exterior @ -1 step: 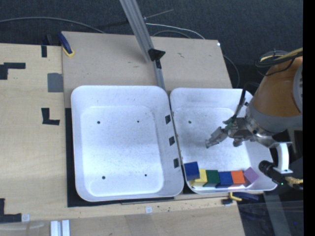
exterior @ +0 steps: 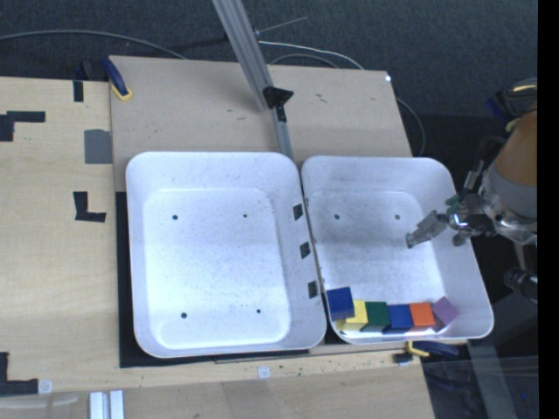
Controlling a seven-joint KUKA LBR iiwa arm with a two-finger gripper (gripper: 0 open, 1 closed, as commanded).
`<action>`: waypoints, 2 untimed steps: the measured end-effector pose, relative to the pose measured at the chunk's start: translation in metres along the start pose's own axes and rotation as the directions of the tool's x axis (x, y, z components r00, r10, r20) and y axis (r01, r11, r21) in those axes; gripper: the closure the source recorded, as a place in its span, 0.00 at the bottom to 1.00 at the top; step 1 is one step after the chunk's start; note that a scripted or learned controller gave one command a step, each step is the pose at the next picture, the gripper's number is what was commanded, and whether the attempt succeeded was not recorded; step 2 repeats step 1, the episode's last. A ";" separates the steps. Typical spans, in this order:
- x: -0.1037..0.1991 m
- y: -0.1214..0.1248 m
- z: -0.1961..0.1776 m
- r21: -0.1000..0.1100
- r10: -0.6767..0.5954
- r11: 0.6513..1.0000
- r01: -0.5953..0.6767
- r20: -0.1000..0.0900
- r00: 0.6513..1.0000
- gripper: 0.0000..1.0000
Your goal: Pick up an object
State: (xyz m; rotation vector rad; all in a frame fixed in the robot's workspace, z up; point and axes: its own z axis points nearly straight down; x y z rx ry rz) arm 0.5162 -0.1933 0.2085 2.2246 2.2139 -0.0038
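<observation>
The bench [exterior: 201, 94] carries two shallow white bins side by side, the left bin [exterior: 214, 251] and the right bin [exterior: 384, 199]. The grey arm [exterior: 515, 182] reaches in over the right bin's right rim, and its gripper [exterior: 428, 230] hangs above that bin's floor; whether it is clenched or released cannot be told. Along the right bin's near wall sits a row of small blocks: blue block [exterior: 340, 302], yellow block [exterior: 354, 318], green block [exterior: 376, 314], a second blue block [exterior: 400, 317], orange block [exterior: 421, 314], purple block [exterior: 445, 310].

On my desk [exterior: 52, 234] I see black tape marks [exterior: 83, 206], a grey patch [exterior: 98, 145], a slanting metal pole [exterior: 244, 37], and thin cables [exterior: 332, 57] behind.
</observation>
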 end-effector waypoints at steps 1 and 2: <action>0.000 0.029 0.005 0.001 -0.007 1.000 0.007 -0.004 1.000 0.00; 0.000 0.029 0.005 0.001 -0.007 1.000 0.007 -0.004 1.000 0.00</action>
